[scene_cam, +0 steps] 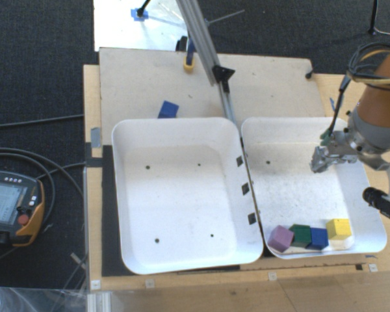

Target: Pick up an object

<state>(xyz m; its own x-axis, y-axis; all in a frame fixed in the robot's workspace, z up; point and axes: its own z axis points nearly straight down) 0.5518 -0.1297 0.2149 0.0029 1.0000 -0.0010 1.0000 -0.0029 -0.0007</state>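
Blocks make up the objects on offer: a purple block (281,237), a green block (301,234), a blue block (318,238) and a yellow block (339,229) sit in a tight row along the near wall of the right bin (292,138). The purple one lies at the row's left end, close to the bin's near left corner, tilted a little. The green and blue ones touch each other, the blue partly in front of the green. The yellow one is at the right end, just beside the blue, resting on something pale that is too small to make out.

The fingers (319,160) hang over the right bin's middle, toward its right side, well apart from the row of blocks. Nothing shows between them; how far they are spread cannot be told from this angle. Above them the grey wrist rises to the orange band (381,106) at the right edge, with dark cables looping over it.

The left bin (127,174) touches the right bin along their shared wall. Behind it, on the worktop (260,86), lies another small blue block (168,110). A grey metal pole (201,38) slants across the back of the worktop. A handheld control pendant (10,207) lies on the dark floor to the left.
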